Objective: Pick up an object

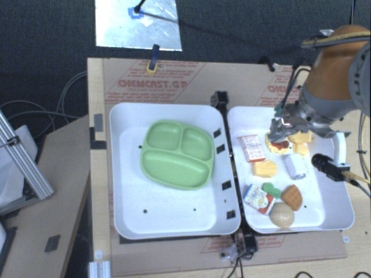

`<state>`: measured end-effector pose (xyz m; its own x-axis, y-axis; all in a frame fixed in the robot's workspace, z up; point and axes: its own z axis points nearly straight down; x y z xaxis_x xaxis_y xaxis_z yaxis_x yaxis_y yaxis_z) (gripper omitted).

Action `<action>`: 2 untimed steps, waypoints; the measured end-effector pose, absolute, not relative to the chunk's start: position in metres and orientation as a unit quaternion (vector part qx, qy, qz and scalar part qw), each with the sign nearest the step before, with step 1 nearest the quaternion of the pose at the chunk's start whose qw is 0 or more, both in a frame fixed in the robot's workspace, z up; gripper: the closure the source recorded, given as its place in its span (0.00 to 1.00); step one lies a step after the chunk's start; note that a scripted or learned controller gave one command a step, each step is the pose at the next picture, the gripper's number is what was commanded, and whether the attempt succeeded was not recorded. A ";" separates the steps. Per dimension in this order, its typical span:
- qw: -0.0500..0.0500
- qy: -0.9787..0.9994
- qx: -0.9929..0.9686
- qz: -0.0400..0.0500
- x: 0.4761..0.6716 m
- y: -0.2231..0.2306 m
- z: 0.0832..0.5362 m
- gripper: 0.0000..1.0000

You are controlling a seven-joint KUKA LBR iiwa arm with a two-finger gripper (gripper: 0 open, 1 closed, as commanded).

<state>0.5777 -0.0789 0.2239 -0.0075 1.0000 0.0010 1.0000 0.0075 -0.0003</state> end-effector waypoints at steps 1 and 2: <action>0.000 -0.710 -0.704 -0.001 0.579 -0.024 0.235 1.00; 0.000 -0.709 -0.705 0.000 0.578 -0.009 0.214 1.00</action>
